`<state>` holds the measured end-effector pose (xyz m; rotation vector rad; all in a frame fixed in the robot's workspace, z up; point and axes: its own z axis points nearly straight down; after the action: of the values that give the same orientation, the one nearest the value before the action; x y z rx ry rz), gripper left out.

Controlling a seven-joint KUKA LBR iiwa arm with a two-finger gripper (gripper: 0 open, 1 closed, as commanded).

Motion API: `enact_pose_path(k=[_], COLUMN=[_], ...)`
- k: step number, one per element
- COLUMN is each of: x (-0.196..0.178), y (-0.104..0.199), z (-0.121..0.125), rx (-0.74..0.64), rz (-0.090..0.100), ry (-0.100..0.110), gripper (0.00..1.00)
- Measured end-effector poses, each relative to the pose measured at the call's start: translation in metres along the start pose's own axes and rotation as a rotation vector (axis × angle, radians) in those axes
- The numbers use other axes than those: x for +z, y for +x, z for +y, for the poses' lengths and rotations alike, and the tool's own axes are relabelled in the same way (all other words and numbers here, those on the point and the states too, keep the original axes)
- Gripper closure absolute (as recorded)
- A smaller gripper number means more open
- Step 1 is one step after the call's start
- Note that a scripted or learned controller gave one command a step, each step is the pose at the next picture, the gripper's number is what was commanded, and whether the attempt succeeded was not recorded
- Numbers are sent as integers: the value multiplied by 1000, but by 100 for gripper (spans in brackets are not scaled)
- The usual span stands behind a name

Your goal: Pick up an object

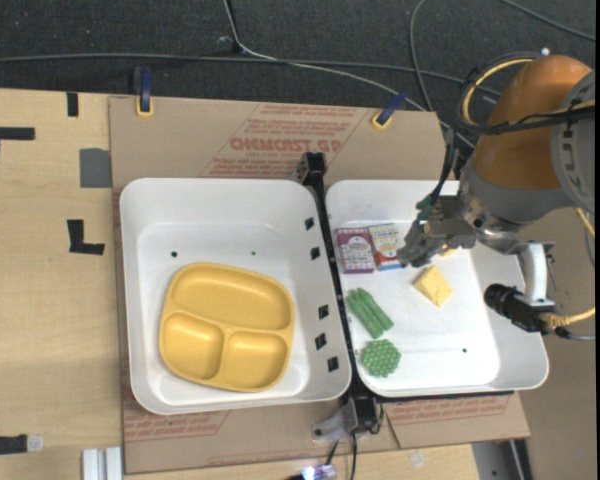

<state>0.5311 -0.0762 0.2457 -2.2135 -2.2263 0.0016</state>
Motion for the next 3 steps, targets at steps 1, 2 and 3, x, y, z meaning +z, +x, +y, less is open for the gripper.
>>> enact_pose_path(k=[1, 2, 3], x=[14, 8, 13], y=[46, 103, 162], z=[-1, 4, 2], rx=[0, -2, -1], rz=[0, 1, -1], ry=[0, -1, 0], gripper=[100, 100, 100])
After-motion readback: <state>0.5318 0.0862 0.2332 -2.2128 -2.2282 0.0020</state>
